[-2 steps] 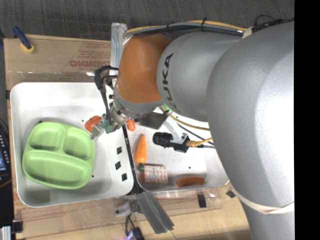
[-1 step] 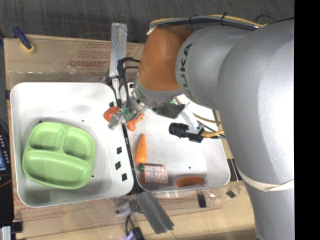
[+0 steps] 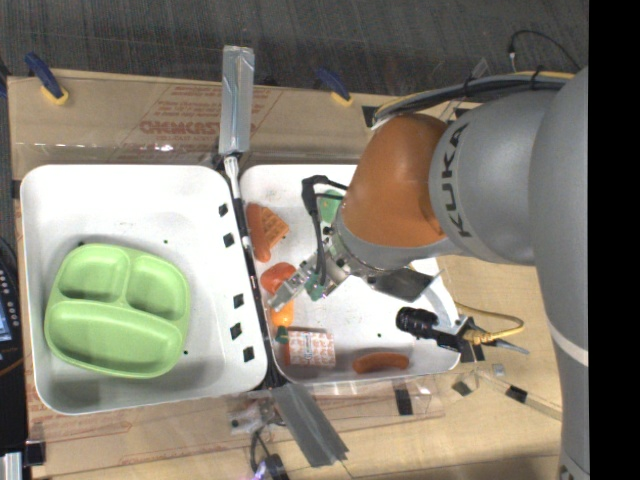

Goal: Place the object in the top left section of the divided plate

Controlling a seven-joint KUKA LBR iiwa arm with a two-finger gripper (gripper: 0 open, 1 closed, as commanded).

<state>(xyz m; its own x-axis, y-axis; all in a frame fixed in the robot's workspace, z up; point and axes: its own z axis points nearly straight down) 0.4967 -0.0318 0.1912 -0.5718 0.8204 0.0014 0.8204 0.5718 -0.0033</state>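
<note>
We find the jaws (image 3: 297,286) low in the right bin (image 3: 440,363), near its left wall, and whether they stand apart or together we cannot tell: they are small, pale and tangled with green wiring. They sit right at a small orange-red object (image 3: 278,275), which seems to touch them, though we cannot make out whether it lies between them or merely beside them. Just below it is a smaller orange piece (image 3: 282,315), partly hidden against the bin wall.

Above, a larger orange slab (image 3: 266,227) lies flat on the bin floor, clear of the arm. Toward the bin's near edge lies a can with a red and white label (image 3: 309,348) on its side, and to its right a flat reddish sausage-like piece (image 3: 382,363).

The arm (image 3: 500,178) covers much of the right bin (its orange band (image 3: 398,183) bulks directly over the middle), so whatever lies beneath it is hidden from us. A black fitting with a yellow cable (image 3: 440,330) juts out below the wrist.

In the left bin (image 3: 120,183) the green divided plate (image 3: 118,310) rests tilted, well apart from the jaws; its two smaller sections face the top, the large one below. The tabletop (image 3: 500,408) is cut off at the bottom.
</note>
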